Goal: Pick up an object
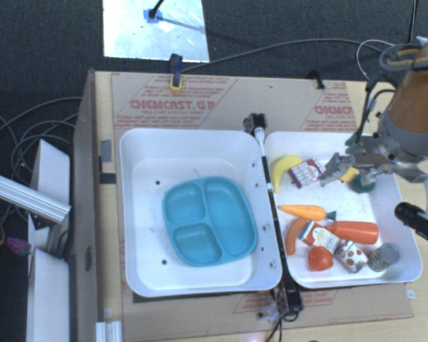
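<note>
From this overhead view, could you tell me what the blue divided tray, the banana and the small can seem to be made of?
Blue tray: probably moulded plastic, with an even colour, soft sheen and rounded compartments.
Banana: likely plastic toy food, uniformly yellow and smooth.
Can: looks metal, with a grey, dull top, though it is too small to be sure.

even, fairly bright overhead light with soft, short shadows. the two white bins (200,144) near overexposure at centre frame, and a reflective sheet (155,20) at upper left shows patchy glare. the dark floor loses detail. the whole picture is slightly soft and grainy, the arm (414,98) at the right edge blurred.
</note>
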Controlling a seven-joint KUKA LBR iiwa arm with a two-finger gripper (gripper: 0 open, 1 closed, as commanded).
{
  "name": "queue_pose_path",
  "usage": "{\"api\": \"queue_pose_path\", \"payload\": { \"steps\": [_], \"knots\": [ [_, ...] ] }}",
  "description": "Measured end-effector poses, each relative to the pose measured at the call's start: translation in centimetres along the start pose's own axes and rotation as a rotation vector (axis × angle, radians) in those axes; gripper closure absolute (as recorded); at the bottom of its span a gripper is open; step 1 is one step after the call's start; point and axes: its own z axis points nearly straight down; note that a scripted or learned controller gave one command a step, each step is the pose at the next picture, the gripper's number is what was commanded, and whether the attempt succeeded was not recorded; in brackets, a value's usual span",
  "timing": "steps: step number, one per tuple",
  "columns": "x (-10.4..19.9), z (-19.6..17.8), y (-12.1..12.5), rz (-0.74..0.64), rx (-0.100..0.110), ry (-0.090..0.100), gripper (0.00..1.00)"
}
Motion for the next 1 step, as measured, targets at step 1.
{"api": "queue_pose_path", "payload": {
  "steps": [1],
  "knots": [
    [-0.34,18.11,0.30,0.002,0.006,0.001,0.00]
  ]
}}
